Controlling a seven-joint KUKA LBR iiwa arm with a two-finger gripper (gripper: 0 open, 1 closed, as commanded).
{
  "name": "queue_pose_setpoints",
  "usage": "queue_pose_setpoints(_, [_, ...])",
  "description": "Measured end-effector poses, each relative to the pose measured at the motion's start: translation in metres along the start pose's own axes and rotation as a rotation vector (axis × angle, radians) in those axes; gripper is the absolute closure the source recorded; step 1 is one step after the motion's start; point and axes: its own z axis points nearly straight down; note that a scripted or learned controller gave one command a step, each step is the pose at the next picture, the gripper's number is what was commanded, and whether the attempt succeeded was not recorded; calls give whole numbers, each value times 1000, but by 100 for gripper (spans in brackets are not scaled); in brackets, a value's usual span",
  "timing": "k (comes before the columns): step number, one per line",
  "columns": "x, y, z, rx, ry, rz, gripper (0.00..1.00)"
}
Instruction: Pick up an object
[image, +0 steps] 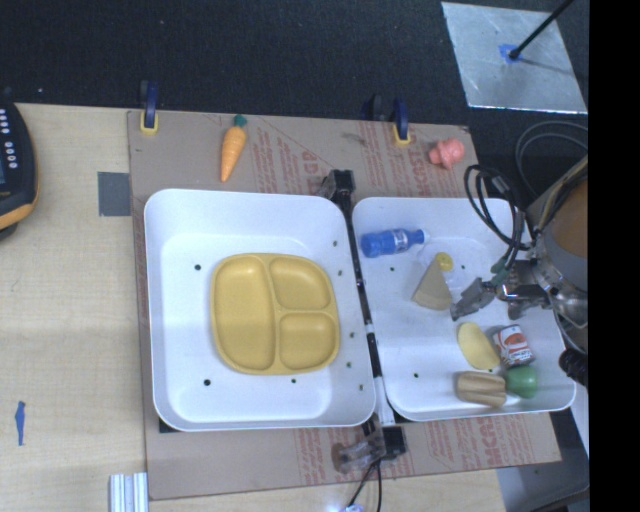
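My gripper (468, 303) hangs over the middle of the right bin (400, 395), with the arm coming in from the right. Its dark fingers are spread and point left and down; nothing sits between them. A tan wedge (432, 290) with a small yellow piece (443, 262) at its top lies just left of the fingertips. Below the gripper rests a yellow lemon-like object (477, 346). A red and white can (515, 345), a green object (522, 380) and a tan log-shaped object (480, 388) lie near the front right corner. At the back of the bin lies a blue bottle (391, 241).
The left bin (175, 400) holds a yellow divided plate (274, 311). Outside the bins, an orange carrot (232, 149) and a pink object (447, 152) lie on the cardboard behind. Black cables (497, 215) loop near the arm at the right bin's far right corner.
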Motion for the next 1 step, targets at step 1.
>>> queue_pose_setpoints(1, [-9, 58, 60, -2, -3, -5, 0])
